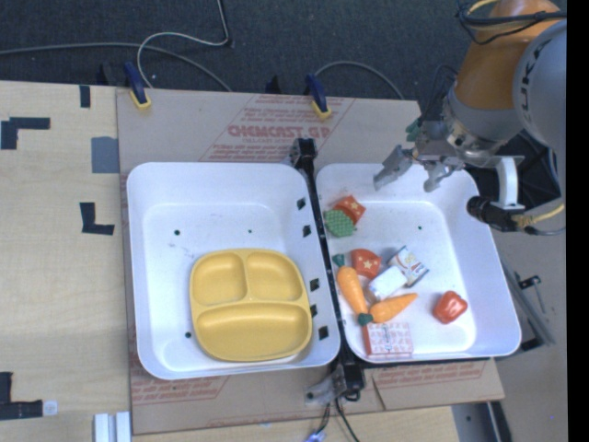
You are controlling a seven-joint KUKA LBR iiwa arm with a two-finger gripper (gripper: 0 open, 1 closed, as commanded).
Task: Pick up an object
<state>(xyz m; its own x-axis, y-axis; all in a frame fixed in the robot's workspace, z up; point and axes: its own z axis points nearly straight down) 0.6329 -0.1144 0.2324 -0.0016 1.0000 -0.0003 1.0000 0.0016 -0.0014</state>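
The right bin (479, 247) holds several toy foods: a red and green strawberry piece (345, 215), a red tomato (365, 262), two orange carrots (352, 289) (390, 307), a small white carton (402, 271), a red pepper (450, 307) and a red-and-white box (387, 339). My gripper (411, 173) hangs over the bin's far rim, above and to the right of the strawberry piece. Its two grey fingers (390, 169) are spread apart with nothing between them.
The left bin (156, 247) holds a yellow divided tray (250, 304). A black divider clip (303, 150) sits between the bins at the far edge. Blue clamps (138, 85) and cables lie behind the bins on the cardboard.
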